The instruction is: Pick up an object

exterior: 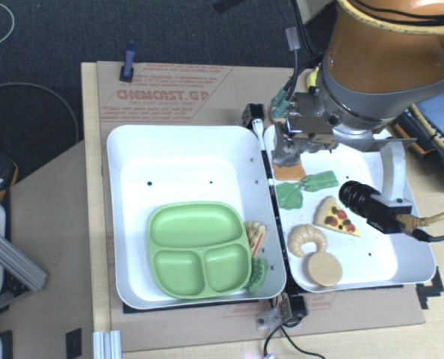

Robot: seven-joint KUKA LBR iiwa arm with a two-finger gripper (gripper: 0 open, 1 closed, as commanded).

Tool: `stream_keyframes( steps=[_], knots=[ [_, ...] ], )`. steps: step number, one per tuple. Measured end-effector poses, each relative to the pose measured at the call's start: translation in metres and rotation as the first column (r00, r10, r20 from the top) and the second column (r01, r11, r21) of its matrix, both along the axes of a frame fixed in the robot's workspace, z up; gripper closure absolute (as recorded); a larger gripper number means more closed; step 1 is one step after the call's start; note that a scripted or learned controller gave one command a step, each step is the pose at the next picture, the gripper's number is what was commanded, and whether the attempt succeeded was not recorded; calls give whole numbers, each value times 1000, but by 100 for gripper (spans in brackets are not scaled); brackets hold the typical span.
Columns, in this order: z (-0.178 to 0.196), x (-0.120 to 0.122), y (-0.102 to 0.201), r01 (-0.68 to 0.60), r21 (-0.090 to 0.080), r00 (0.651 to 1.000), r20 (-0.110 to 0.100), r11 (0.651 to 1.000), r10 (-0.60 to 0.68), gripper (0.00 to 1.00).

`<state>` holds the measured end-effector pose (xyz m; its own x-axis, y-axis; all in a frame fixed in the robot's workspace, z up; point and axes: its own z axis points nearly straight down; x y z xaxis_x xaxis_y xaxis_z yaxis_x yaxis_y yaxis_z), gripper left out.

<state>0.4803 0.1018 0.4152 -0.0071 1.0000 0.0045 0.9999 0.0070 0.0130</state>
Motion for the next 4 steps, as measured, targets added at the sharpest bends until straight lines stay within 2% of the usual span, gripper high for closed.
stream_keyframes(
  steps=[1,2,3,4],
  knots=[
    [26,-1,77,-3,-1,1000,-7,1000,3,100],
    [-7,23,62,10,-7,1000,-18,1000,-10,100],
    [6,23,64,6,-5,1000,-12,1000,-6,100],
    [-68,-2,126,-1,-6,1000,-23,1000,0,100]
  ],
)
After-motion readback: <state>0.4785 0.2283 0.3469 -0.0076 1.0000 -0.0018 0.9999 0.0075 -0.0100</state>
